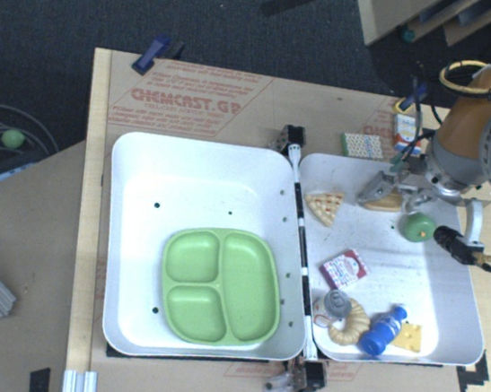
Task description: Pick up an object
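Brown board covers the bench, and on it we see two white bins side by side. Our left bin (133,220) holds a green divided plate (219,285). Our right bin (458,293) holds a waffle wedge (324,205), green ball (419,227), red packet (343,269), croissant (352,321), blue bottle (382,332) and cheese (409,336). Our gripper (389,194) is low at the right bin's far side, near the green ball; whether it grips anything, we cannot tell.
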Available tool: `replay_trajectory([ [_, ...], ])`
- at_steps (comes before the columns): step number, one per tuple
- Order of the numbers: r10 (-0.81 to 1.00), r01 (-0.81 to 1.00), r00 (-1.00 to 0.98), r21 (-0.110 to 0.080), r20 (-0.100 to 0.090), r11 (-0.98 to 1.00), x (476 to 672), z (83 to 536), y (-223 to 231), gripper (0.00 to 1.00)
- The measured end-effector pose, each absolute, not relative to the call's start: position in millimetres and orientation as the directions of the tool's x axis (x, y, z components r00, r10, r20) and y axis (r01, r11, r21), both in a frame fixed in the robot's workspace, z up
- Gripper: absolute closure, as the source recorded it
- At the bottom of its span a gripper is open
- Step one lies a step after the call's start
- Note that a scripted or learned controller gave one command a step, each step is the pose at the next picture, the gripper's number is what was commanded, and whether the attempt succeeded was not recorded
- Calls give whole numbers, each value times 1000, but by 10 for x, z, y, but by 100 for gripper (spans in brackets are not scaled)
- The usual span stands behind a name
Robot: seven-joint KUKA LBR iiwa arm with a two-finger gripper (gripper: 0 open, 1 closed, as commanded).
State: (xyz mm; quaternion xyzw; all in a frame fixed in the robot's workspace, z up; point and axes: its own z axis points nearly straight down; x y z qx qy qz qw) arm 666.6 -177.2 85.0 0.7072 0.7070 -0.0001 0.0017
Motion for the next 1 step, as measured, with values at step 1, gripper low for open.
replay_trajectory([
  [1, 1000, 1000, -1, 2, -2, 1, 6668, 851, -1764, 0],
])
